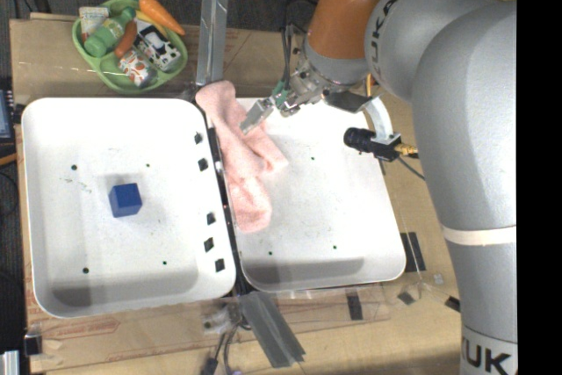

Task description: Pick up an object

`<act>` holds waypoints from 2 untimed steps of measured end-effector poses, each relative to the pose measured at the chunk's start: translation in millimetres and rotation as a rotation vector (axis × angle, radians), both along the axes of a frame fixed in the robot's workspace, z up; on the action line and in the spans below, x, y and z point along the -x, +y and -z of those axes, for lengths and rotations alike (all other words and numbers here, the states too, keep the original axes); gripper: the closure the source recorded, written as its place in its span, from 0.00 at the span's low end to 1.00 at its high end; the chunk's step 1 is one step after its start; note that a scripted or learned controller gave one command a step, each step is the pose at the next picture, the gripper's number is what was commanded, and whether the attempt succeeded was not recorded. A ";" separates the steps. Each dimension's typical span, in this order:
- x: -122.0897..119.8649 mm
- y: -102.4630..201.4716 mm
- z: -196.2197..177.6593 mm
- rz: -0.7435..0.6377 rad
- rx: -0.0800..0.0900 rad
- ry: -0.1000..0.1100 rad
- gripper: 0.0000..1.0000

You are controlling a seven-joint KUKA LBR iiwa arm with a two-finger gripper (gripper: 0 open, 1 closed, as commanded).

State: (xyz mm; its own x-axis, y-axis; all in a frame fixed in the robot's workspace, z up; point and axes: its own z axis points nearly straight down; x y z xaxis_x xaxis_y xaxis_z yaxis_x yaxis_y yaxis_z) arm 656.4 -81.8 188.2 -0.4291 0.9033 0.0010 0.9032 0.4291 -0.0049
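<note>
Reaching into the right bin (351,259), the pincer (250,120) sits at the upper part of a pink cloth (250,167) draped along the bin's left wall. Whether its fingers are spread or pinching the fabric, I cannot tell. Judging by the cloth lying slack on the bin floor below the pincer, nothing is lifted yet; the grasp and the raise both remain. A blue cube (126,198) lies well to the pincer's left in the other bin (53,294), untouched. On the arm (457,101), "KU" reads near the wrist and "UK" at the base. A green bowl (105,75) of toy food rests on the worktop (263,44) beyond.
</note>
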 end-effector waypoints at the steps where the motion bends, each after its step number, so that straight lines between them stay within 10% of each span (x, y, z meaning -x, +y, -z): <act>1: 1.2 -31.9 98.3 -0.113 -0.001 -0.003 0.00; 2: 8.4 -17.1 98.4 -0.086 0.000 -0.002 0.00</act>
